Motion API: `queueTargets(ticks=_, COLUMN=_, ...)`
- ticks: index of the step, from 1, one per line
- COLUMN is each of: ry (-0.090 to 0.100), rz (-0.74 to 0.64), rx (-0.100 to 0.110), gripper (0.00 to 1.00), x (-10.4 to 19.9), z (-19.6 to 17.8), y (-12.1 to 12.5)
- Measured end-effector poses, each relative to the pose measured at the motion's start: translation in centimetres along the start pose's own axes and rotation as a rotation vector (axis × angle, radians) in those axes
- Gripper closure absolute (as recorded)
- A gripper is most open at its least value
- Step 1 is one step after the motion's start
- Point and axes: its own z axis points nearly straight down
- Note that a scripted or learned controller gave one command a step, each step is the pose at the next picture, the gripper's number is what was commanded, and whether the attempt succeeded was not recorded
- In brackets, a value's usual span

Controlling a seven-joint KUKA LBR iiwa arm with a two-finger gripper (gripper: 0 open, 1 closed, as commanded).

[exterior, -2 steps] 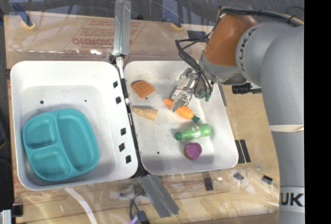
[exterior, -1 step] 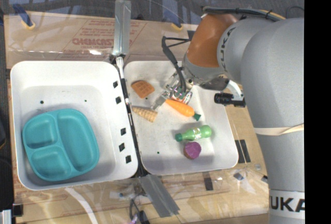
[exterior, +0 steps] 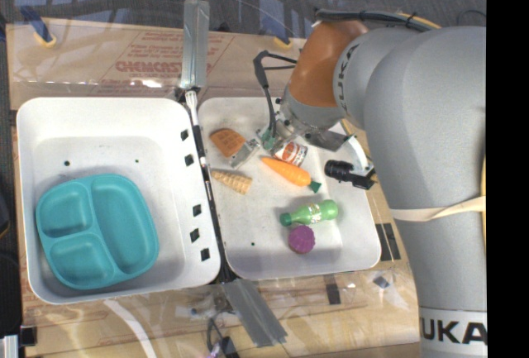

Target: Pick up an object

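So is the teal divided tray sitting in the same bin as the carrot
No, the teal tray lies in the left bin, while the carrot lies in the right bin.

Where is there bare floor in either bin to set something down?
Left bin: bare back half, behind the teal tray. Right bin: bare front-left patch, between the cone and purple ball. Crowded around the tool: bread, can, carrot, green bottle.

The arm (exterior: 421, 125) is thick, rounded and pale grey, with a glossy orange band (exterior: 318, 71) above the wrist. Black cables (exterior: 264, 88) loop beside the band. White letters "UKA" (exterior: 450, 333) mark its dark base.
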Motion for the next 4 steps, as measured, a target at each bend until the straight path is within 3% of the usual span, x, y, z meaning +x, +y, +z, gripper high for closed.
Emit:
queueTargets(ticks=1, ry=-0.003, rz=-0.398, rx=-0.001, gripper=0.0, x=0.0, z=0.0, y=-7.9)
queueTargets(ticks=2, ry=-0.005, rz=-0.113, rx=-0.005, gripper=0.0, x=3.4, z=-0.1, y=-3.1)
queueTargets(ticks=3, ry=0.002, rz=0.487, rx=0.002, gripper=0.0, x=5.5, z=0.2, y=-5.0)
queueTargets(ticks=4, ry=0.0, rz=1.044, rx=-0.001, gripper=0.0, x=3.2, z=0.1, y=-4.2)
